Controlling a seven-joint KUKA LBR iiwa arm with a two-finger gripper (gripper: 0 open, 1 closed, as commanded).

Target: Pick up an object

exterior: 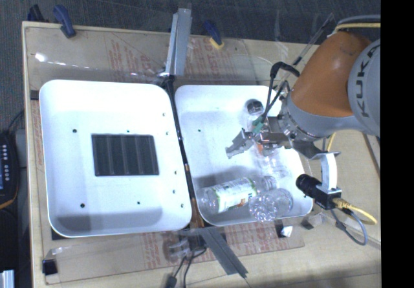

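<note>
I have the arm (336,79) reaching in over the right bin (207,105), with the pincer (249,141) hanging above the middle of it. Its jaws look spread wide, and nothing sits between them that I can see. The likely targets lie along the bin's near wall: a clear plastic bottle (236,194) with a pale label, on its side, and just beside it a crumpled clear container (272,202). A small round object (253,107) rests further back. The left bin (103,151) holds a dark ridged insert (125,155). I judge this as the approach step, before any grasp. Next I need to shift toward the bottle, square the jaws across its body, and descend.
</note>
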